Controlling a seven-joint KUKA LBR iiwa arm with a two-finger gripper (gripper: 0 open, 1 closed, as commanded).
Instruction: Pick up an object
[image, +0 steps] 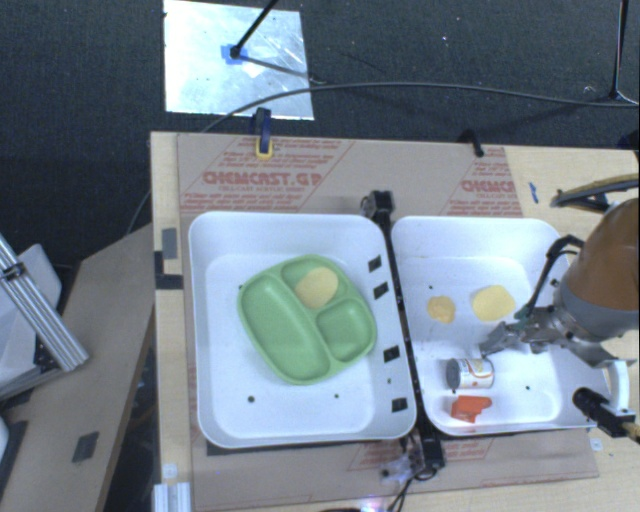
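Four small objects lie in the right bin (540, 235), and the pincer (497, 340), its opening impossible to judge, hovers just above the lying can (470, 374), which might roll away if nudged.

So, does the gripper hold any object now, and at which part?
Nothing is held. The gripper hovers just above the small can in the right bin.

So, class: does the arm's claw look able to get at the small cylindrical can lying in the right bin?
Probably yes. The claw hovers just beside the small cylindrical can, nothing lies on top of it, and the orange block nearby sits clear of it.
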